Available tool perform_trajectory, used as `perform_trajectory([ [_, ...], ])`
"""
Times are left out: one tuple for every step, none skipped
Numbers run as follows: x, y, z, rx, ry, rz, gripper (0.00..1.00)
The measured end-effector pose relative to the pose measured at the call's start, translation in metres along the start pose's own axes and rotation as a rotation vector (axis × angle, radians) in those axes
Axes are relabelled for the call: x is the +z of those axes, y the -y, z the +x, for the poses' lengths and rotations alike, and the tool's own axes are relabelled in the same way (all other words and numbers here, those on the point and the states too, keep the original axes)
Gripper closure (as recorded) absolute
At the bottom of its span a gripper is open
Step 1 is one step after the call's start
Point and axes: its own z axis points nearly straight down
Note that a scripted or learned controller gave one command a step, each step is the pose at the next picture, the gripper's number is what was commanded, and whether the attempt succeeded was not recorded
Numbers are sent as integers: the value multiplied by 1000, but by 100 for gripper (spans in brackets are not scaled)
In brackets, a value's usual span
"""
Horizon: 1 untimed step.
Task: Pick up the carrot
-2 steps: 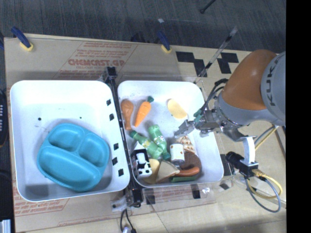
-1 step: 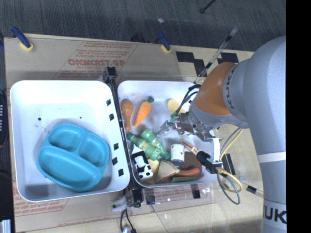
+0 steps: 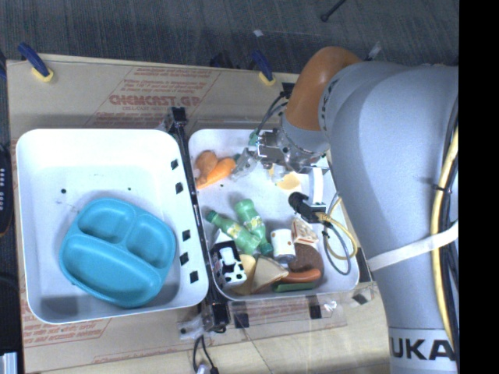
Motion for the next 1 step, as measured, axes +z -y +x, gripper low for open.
perform_trajectory([
  [-1, 2, 31, 322, 27, 35, 0],
])
